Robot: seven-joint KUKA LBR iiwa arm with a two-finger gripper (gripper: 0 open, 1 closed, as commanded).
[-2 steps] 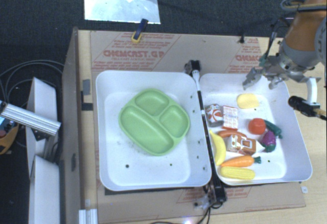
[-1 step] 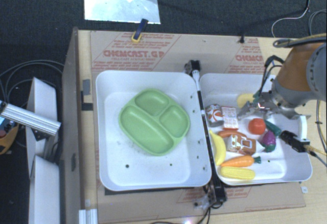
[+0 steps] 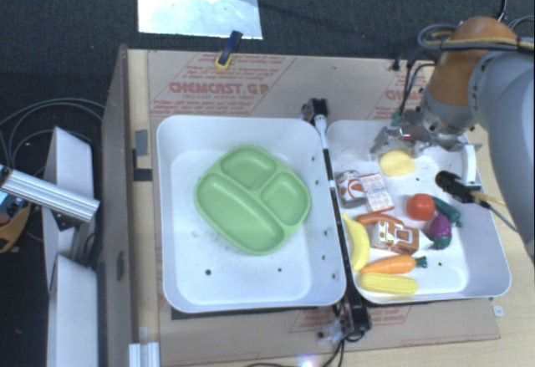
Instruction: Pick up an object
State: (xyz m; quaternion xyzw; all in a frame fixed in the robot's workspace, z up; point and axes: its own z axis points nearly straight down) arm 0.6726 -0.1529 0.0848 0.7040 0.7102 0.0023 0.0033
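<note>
Red "CHEMCAST GP" lettering (image 3: 219, 89) marks the brown cardboard sheet (image 3: 251, 73) beyond the left white bin (image 3: 175, 190); the tool (image 3: 410, 138), grip state unclear, hangs by the right bin's (image 3: 493, 273) far edge.

You are looking down on two bins side by side: the left bin (image 3: 180, 273) holds a divided plate (image 3: 252, 199) at its middle. The gripper (image 3: 399, 140) hangs over the right bin's (image 3: 493, 269) far end. Just below it lies a lemon (image 3: 397, 163); nearer you, cartons (image 3: 362, 187), a tomato (image 3: 420, 206), a banana (image 3: 359, 242), a carrot (image 3: 389, 264) and corn (image 3: 388, 283) (all crowded together).
</note>
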